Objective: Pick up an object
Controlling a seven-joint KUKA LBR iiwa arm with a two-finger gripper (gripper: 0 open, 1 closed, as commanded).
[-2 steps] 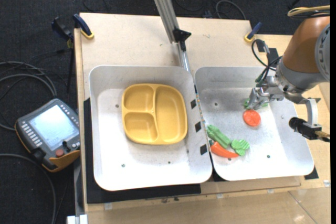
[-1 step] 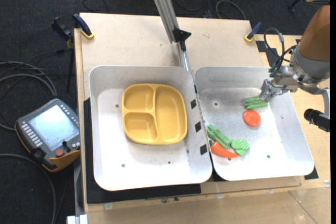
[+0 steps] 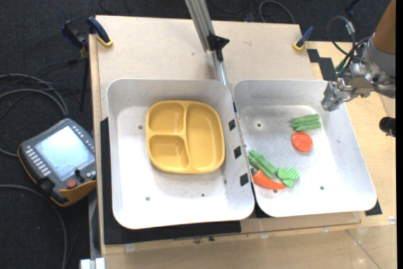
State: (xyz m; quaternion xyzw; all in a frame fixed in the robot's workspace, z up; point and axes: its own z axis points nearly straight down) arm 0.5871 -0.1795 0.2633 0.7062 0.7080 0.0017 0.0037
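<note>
Claw [image 3: 332, 101] hung over the right bin's [image 3: 352, 154] far corner; I cannot tell if it was wide. Nearby lay a tomato [image 3: 302, 142], likely light, smooth, round. Grab its middle.

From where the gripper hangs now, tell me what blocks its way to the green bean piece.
Nothing visible does. The gripper hangs at the right bin's upper right, and only bare bin floor lies between it and the green bean piece.

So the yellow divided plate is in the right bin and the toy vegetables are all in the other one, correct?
Not quite: the camera view shows the yellow divided plate in the left bin. The toy vegetables are all in the other one, the right bin.
</note>
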